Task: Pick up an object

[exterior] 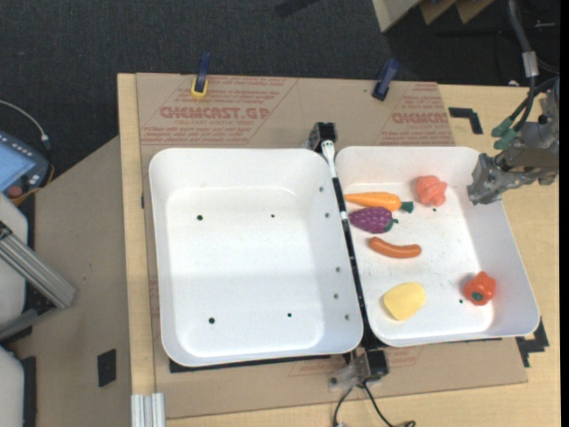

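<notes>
The right white bin (507, 238) holds several toy foods: an orange carrot (378, 200), a purple grape bunch (371, 220), a red-orange sausage (394, 249), a yellow lump (404, 301), a red pepper (479, 287) and a pink-orange lump (430, 190). My gripper (485, 187) hangs over the bin's upper right edge, just right of the pink-orange lump and apart from it. I see nothing in it.
The left white bin (169, 238) lies beside the right one, with a dark divider (342, 229) between them. Both rest on a cardboard sheet (267, 105) clamped at the back by two clips (203, 78). Cables hang at the far right.
</notes>
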Robot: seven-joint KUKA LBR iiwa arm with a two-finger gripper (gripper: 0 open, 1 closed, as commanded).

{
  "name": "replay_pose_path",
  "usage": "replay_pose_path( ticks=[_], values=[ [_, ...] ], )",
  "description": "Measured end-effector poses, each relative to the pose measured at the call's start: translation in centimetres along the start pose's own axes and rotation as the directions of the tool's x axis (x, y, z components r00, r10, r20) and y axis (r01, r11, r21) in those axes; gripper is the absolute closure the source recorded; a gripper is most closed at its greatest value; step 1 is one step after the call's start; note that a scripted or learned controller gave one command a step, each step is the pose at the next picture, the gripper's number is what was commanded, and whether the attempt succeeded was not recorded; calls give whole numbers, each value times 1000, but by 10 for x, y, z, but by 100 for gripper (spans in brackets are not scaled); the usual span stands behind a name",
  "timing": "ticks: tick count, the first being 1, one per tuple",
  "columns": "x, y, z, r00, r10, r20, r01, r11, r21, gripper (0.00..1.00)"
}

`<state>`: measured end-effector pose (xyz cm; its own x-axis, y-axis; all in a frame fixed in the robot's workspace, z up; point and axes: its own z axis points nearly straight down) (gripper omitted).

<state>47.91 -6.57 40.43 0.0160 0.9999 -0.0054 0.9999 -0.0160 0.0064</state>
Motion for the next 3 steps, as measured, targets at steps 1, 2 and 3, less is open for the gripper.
replay_pose_path(
  ticks=[1, 2, 3],
  values=[
    [40, 0, 22, 1000, -19, -6, 20, 1000, 10, 100],
    [103, 0, -65, 1000, -24, -8, 24, 1000, -5, 100],
    [108, -3, 39, 1000, -16, -4, 16, 1000, 18, 100]
  ],
)
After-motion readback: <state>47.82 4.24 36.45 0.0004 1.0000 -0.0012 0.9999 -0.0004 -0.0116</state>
